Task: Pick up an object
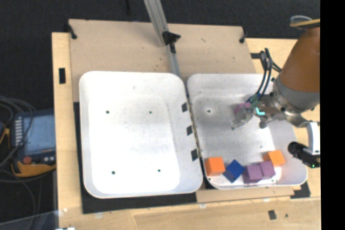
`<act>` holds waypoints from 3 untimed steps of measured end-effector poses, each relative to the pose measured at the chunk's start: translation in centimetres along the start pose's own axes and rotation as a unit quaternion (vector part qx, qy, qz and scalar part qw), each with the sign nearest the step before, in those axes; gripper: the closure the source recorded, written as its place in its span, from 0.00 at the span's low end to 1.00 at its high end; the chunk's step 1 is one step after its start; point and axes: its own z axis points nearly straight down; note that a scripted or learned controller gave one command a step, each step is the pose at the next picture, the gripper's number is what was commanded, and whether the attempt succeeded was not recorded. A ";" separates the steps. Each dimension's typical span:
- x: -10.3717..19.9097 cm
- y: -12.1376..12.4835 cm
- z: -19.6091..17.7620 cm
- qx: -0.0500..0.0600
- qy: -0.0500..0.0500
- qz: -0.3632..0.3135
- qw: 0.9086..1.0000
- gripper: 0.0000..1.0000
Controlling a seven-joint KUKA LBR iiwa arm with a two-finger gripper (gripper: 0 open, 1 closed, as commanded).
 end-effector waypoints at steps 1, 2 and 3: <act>0.0 0.1 -0.2 -0.002 -0.001 0.001 1.000 0.00; 0.9 -0.2 5.2 0.001 -0.001 0.003 1.000 0.00; 1.0 -0.4 11.5 0.001 -0.001 0.002 1.000 0.00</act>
